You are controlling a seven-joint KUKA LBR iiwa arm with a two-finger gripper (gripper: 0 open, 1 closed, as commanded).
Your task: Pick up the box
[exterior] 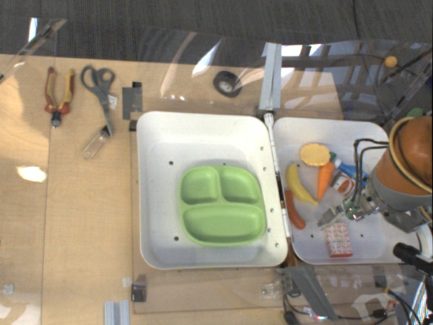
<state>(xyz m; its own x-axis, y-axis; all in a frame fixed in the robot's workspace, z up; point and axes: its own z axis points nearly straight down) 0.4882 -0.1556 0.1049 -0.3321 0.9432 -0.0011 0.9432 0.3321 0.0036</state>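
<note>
Box (337, 240) lies flat near the front edge of the right bin (304, 246), pink and white, free of any grip. Just behind it and a little to the right, the gripper (344, 210) hangs low over the bin floor; whether it is apart or together cannot be told. Behind the box, a carrot (325, 179) leans beside a yellow banana (298, 185), with a round yellow cookie (314, 154) farther back and a red sausage (294, 210) to the box's left. Well to the left of the box, the other bin (155, 181) carries a green divided plate (222, 204). On the counter (67, 215) far left and behind sit scissors (100, 93) and red pliers (57, 95).
</note>
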